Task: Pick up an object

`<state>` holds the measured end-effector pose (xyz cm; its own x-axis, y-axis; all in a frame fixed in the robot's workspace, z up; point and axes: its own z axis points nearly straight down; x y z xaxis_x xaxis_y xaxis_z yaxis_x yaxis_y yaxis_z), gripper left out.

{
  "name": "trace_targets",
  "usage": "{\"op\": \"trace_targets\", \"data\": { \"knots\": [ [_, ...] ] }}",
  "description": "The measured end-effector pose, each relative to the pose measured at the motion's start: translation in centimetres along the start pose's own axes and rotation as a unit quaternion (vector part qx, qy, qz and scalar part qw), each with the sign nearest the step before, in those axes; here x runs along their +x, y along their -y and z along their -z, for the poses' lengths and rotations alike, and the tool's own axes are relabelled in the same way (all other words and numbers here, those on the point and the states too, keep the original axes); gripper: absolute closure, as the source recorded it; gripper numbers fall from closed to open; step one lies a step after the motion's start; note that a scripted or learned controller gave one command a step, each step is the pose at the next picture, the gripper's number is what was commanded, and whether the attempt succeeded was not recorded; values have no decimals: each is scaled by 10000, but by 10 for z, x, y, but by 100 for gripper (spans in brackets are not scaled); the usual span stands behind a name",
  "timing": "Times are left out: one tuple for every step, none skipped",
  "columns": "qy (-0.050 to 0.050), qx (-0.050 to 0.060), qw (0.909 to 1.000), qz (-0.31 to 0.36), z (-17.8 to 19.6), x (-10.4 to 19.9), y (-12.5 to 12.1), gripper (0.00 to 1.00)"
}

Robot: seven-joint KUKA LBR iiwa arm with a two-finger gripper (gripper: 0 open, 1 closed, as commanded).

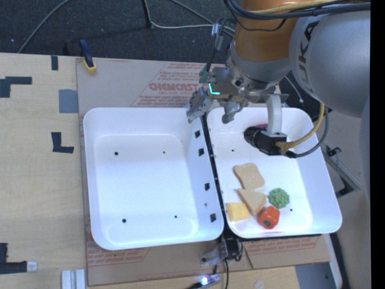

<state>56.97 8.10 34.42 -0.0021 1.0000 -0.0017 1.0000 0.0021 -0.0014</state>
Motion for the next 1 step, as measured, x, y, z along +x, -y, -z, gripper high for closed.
{"op": "trace_targets", "data": {
  "knots": [
    [4,41,10000,-42,-45,-56,69,0]
  ]
}}
